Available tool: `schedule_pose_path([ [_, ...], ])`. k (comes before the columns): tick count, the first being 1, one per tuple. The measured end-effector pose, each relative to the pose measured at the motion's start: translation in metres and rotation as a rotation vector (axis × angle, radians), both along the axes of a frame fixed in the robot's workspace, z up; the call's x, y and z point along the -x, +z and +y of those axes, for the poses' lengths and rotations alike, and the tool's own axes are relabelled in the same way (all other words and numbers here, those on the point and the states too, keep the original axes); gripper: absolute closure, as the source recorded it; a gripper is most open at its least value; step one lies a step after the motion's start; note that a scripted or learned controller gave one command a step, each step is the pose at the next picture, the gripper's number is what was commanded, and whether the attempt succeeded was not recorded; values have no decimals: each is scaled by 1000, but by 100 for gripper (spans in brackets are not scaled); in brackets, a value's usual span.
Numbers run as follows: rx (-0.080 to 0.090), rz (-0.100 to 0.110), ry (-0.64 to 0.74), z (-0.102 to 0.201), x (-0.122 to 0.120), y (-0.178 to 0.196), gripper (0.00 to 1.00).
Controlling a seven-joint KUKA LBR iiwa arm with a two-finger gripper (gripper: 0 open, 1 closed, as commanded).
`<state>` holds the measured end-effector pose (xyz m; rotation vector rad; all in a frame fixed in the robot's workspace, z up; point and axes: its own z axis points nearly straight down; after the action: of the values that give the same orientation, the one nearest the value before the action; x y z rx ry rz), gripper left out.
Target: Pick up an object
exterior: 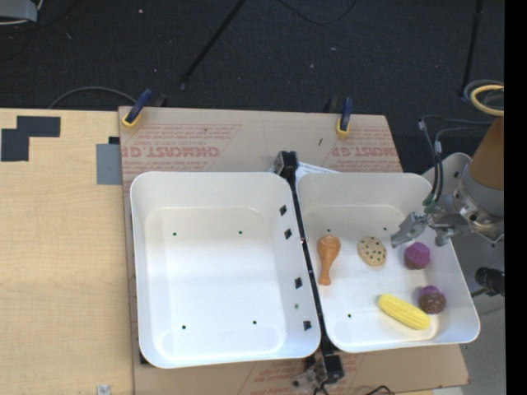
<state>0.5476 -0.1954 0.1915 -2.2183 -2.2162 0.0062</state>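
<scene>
Gripper [422, 230]: we saw it spread open, grasping nothing, just above the purple ball [417, 256].
Risk: we feared fingers nudging that ball toward the cookie [372, 251] beside it.

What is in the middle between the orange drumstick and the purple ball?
In the camera view, the spotted cookie lies between the orange drumstick and the purple ball, apart from both, on the right bin's white floor.
</scene>
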Motion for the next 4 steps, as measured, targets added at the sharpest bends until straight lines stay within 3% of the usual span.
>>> schedule_pose_path([
  [1, 1, -7, 1, 0, -2, 3, 0],
  [3, 1, -4, 1, -9, -1, -103, 0],
  [4, 2, -6, 1, -10, -2, -92, 100],
])
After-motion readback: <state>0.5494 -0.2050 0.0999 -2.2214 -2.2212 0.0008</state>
